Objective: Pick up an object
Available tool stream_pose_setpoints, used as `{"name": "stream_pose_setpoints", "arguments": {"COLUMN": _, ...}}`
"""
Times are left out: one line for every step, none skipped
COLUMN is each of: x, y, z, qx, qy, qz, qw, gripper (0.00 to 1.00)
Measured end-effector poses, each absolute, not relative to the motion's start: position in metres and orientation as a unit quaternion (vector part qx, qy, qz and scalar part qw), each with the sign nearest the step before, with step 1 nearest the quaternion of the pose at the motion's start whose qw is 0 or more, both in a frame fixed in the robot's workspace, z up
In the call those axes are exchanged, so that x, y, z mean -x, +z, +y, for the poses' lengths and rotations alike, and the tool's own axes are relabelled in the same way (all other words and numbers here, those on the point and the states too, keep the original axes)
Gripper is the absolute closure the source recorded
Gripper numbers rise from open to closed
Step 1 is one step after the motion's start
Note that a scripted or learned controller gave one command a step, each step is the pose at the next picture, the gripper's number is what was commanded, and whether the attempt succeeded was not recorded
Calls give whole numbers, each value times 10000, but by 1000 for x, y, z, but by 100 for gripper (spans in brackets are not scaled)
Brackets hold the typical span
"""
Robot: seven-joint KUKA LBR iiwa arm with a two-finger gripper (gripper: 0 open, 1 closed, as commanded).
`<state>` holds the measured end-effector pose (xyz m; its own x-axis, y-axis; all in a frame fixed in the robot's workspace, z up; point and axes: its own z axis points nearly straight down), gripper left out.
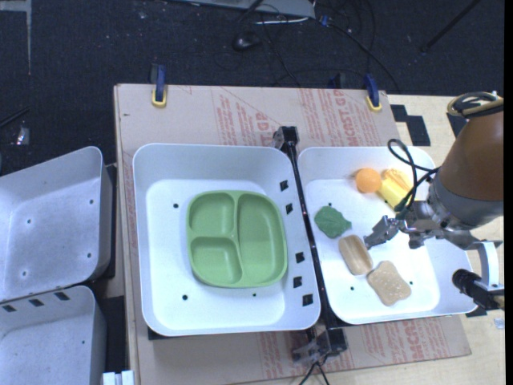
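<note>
From above, the gripper (383, 233) hangs low in the right bin (425, 299), its fingers apart and holding nothing. Just left of it lies a tan bread roll (354, 254), with a biscuit (389, 282) below, a green lump (331, 220) further left, and an orange ball (368, 180) above (beside a yellow piece (393, 187)). Nothing is lifted yet; closing and raising remain.

The arm (473, 167) is cut off by the right edge, and its bulk hides the right wall of the right bin (337, 307) and part of the yellow object (393, 187) beside the orange ball (368, 180). The gripper (381, 235) is too small and dark to read. Left of the desk (208, 103), two white trays (48, 215) run off the edge.
</note>
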<state>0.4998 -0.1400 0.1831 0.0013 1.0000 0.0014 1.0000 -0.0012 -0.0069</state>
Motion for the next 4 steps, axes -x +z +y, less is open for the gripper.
{"name": "stream_pose_setpoints", "arguments": {"x": -503, "y": 139, "z": -140, "qx": 7074, "qy": 13, "qz": -7068, "qw": 23, "gripper": 0}}
{"name": "stream_pose_setpoints", "arguments": {"x": -505, "y": 93, "z": -140, "qx": 7074, "qy": -14, "qz": -7068, "qw": -40, "gripper": 0}}
{"name": "stream_pose_setpoints", "arguments": {"x": -503, "y": 102, "z": -139, "qx": 7083, "qy": -3, "qz": -7059, "qw": -1, "gripper": 100}}
{"name": "stream_pose_setpoints", "arguments": {"x": -512, "y": 163, "z": -139, "qx": 7061, "qy": -16, "qz": -7081, "qw": -29, "gripper": 100}}
